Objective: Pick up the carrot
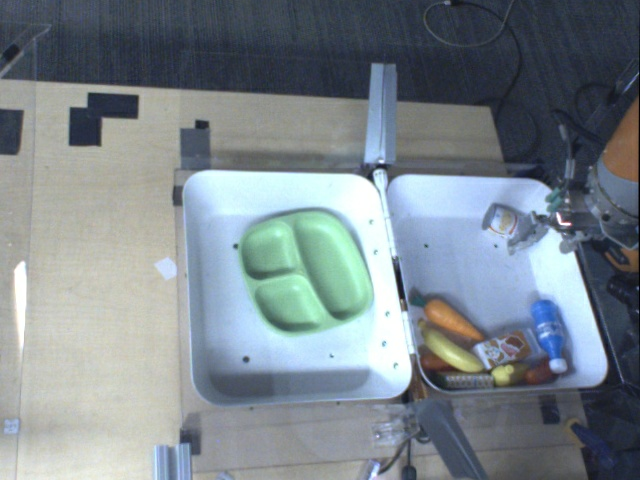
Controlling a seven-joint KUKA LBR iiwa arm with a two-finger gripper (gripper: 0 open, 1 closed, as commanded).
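Observation:
The orange carrot (452, 319) lies at a slant in the front left part of the right bin (470, 263), just behind a yellow banana (449, 351). My gripper (526, 233) reaches in from the right, over the back right part of that bin. It hangs well behind and to the right of the carrot, close to a small silver can (499, 218). Nothing shows in its grasp.
A small carton (505, 349), a blue bottle (547, 330) and other small items crowd the right bin's front edge. The left bin (215, 298) holds a green divided plate (305, 270). A metal post (382, 118) stands behind the wall that the two bins share.

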